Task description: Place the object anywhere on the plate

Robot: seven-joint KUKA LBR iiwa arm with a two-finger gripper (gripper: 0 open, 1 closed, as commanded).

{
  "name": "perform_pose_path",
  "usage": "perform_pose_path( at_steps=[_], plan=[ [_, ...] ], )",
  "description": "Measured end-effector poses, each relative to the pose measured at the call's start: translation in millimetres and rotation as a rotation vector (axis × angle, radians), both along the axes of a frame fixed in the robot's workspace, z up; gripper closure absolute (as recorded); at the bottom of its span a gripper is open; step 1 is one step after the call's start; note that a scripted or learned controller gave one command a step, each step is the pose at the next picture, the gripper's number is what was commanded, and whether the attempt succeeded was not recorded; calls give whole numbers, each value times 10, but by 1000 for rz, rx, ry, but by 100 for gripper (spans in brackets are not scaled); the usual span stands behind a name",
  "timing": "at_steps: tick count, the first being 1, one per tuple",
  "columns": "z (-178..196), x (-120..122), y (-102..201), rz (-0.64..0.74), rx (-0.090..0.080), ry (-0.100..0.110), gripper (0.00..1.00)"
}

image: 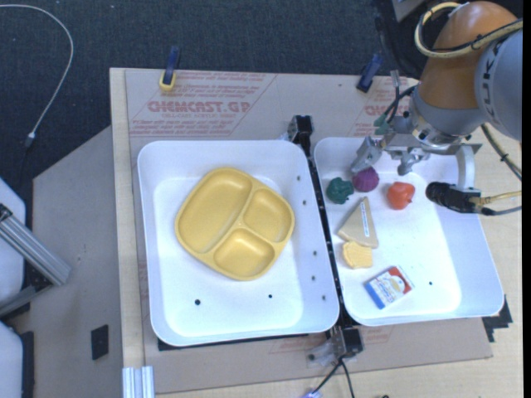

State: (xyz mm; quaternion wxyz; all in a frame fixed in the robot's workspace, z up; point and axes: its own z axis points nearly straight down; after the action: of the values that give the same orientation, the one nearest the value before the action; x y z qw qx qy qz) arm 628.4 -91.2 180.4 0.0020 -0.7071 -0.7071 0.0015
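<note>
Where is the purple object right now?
The purple object is in the right bin, near its far left corner, directly under the gripper. The green object sits just to its left, the red one to its right.

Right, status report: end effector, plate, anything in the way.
End effector open over right bin, holding nothing. Purple object just below one finger. Yellow plate in left bin, bare. Path unobstructed.

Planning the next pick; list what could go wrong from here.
1. The gripper hangs over a tight cluster: purple round piece, green piece, red piece. It might nudge neighbours or grab two.
2. The yellow divided plate sits in the other white bin; a weak hold could drop the piece crossing the rims.
</note>
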Motion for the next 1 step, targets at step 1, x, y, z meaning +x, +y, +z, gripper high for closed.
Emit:
perform_pose_path(
  at_steps=[1],
  plan=[
    [-603, -33, -7, -2, 1, -4, 0]
  ],
)
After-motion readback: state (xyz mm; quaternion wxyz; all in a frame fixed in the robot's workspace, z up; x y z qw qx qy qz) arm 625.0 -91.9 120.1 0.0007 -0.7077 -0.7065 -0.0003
